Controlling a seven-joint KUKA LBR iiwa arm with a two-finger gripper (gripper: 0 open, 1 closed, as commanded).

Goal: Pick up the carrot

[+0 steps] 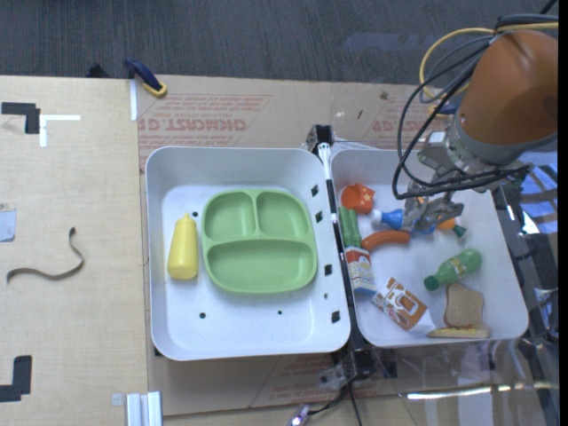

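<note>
Resting on cardboard (266, 118), two white bins (169, 327), grey carpet (266, 16) beyond, end effector (426, 213) grip state unclear.

From where I stand, the arm (519, 78) comes in from the right and hangs over the right-hand side of the worktop, its orange band bulging large toward the camera with the grey wrist section just beneath it. Yellow and black cables loop off its left side and trail down toward the wrist. Below that, the hand (428, 213) points downward, low and dark, a tangle of metal parts. I cannot make out how its tips are set; they are too small and cluttered to read.
</note>
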